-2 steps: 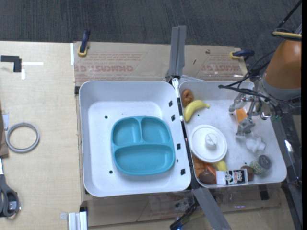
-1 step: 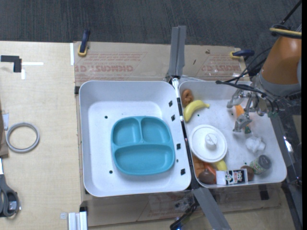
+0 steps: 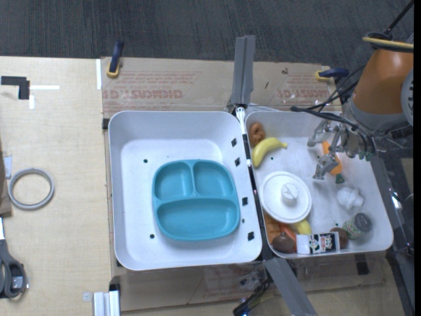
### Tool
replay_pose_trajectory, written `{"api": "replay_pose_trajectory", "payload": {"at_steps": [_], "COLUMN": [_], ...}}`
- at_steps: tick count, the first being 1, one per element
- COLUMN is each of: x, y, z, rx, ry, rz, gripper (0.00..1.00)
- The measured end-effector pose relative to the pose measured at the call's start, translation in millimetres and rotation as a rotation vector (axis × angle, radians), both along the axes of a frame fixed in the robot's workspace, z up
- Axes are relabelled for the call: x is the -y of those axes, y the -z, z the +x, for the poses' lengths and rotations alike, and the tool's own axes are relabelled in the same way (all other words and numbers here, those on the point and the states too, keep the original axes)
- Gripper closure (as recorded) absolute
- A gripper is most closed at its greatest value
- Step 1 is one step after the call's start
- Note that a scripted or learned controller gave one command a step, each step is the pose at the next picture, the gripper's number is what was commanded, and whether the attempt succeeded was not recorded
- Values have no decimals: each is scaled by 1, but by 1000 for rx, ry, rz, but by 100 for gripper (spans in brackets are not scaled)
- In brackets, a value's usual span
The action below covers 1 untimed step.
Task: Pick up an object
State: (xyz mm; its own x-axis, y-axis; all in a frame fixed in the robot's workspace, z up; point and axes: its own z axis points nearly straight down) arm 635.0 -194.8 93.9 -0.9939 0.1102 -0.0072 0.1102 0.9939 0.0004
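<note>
My gripper [image 3: 321, 154] hangs low over the upper right part of the right bin [image 3: 381, 196], fingers spread open, one fingertip [image 3: 318, 137] above the other [image 3: 320, 172]. A small orange object [image 3: 335, 164] lies just right of the gap, touching or nearly touching the fingers; I cannot tell which. A yellow banana [image 3: 268, 149] and a brown ring-shaped item [image 3: 256, 132] lie to the gripper's left. Below are a white round lid [image 3: 286, 196], a white crumpled piece [image 3: 348, 196], a small can [image 3: 359, 224] and a black-and-white carton [image 3: 319, 243].
The left bin [image 3: 125, 176] holds a blue divided plate [image 3: 195, 199]. Brown, orange and yellow items [image 3: 283, 237] crowd the right bin's front corner. A tape roll [image 3: 29, 188] and scissors [image 3: 10, 278] lie on the bench at far left.
</note>
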Motion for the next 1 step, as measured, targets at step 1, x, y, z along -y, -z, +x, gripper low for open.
{"api": "replay_pose_trajectory", "payload": {"at_steps": [1], "x": [0], "y": [-11], "z": [2], "rx": [7], "ry": [-1], "rz": [-2], "gripper": [100]}}
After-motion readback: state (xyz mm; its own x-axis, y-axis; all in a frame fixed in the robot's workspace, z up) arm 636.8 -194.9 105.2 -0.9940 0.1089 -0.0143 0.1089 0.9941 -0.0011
